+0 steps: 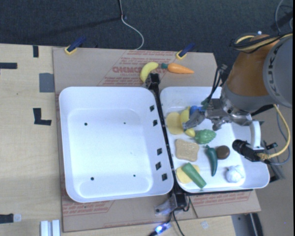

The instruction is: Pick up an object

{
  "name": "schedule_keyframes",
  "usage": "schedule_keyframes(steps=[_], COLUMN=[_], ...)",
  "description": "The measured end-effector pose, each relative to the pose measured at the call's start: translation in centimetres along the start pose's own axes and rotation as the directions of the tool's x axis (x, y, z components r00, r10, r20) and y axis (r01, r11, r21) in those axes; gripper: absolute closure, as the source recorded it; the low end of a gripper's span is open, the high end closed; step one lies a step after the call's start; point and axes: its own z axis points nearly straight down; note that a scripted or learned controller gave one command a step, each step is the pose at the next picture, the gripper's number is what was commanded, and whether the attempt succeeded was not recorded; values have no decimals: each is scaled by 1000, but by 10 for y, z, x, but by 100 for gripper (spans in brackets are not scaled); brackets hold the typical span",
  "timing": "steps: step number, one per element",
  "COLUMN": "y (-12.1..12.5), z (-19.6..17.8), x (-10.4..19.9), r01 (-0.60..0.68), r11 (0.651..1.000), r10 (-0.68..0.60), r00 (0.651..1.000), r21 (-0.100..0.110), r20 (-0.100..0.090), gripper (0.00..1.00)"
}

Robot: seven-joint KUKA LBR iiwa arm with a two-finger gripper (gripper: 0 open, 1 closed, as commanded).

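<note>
One gripper [202, 118] hangs over the right bin [246, 183], near its left wall; whether it is wide or narrow cannot be told. Directly around it lie a yellow piece [173, 122] and broccoli [204, 136]. Bread [187, 150], a pepper [212, 159] and a cucumber [193, 175] lie toward the near edge. Target one isolated item; descend vertically, clear of neighbours and the bin wall.

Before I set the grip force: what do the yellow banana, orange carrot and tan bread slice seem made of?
Yellow banana: likely moulded plastic, smooth and evenly coloured. Orange carrot: probably the same, with a uniform, slightly glossy surface. Tan bread slice: matte and speckled, perhaps foam or plastic; the view leaves that open.
</note>
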Motion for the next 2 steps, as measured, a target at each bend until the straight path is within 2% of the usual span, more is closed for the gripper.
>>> schedule_keyframes(steps=[1, 2], y=[-34, 56], z=[111, 112], x=[-4, -12], r01=[-2, 2], r11=[1000, 1000], r10=[2, -2], r00=[1000, 1000], r21=[8, -5], r20=[-2, 2], gripper=[0, 0])
